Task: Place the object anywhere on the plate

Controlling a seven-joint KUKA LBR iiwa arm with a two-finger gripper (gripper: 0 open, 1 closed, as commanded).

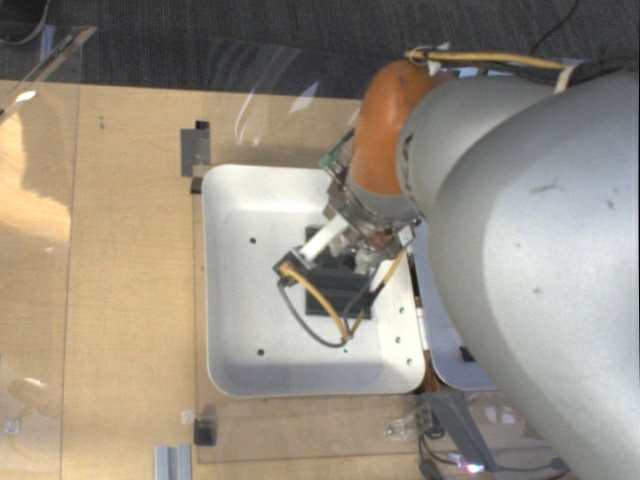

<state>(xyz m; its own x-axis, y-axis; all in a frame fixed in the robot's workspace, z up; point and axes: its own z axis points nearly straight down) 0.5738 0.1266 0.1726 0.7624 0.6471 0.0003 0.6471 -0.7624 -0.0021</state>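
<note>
My gripper (340, 293) hangs low over the floor of the left white bin (240, 268), a little right of its middle and pointing down. Its dark body covers the spot beneath it, so I cannot tell whether anything lies under it or is held in it. The orange wrist band (385, 133) and the big grey arm (530, 248) reach in from the right, above the bin's right rim.
The right bin (450, 363) is mostly covered by the arm, with just a sliver of its left edge in sight. Bare bin floor lies to the left of the gripper and in front of it. Wooden bench top (110, 268) surrounds the bins.
</note>
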